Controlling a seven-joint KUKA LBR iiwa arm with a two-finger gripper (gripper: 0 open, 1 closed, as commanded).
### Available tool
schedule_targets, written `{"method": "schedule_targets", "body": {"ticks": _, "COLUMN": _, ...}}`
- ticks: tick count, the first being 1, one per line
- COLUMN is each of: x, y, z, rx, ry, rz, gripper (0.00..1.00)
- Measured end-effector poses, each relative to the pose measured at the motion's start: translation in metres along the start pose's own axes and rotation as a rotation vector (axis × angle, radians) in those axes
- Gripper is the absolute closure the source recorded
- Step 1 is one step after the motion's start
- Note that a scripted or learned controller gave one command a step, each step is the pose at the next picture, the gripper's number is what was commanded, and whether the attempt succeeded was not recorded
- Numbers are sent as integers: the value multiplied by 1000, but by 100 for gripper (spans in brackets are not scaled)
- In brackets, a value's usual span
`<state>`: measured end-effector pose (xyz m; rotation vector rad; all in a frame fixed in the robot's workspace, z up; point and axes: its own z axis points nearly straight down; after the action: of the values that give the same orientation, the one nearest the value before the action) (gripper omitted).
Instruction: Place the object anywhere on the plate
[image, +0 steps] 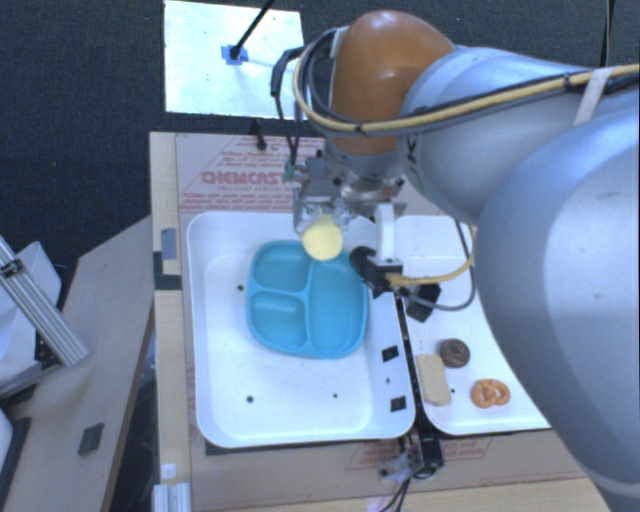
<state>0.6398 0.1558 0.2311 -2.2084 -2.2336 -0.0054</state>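
Gripper (325, 222) over blue plate's (305, 315) far edge, fingers clasping a pale yellow ball (322, 241), left bin (225, 400).

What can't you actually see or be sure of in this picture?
- Whether the pale yellow round object is gripped or just sits below the gripper: the grey arm hides the fingers.
- The right white bin: its far and right parts are covered by the arm.
- The blue divided plastic plate: its far right corner is hidden by the black fitting.
- What the brown, tan and orange items are: too small.
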Motion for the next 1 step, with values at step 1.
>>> {"method": "schedule_targets", "body": {"ticks": 1, "x": 39, "y": 2, "z": 2, "rx": 0, "ry": -1, "rz": 3, "gripper": 100}}
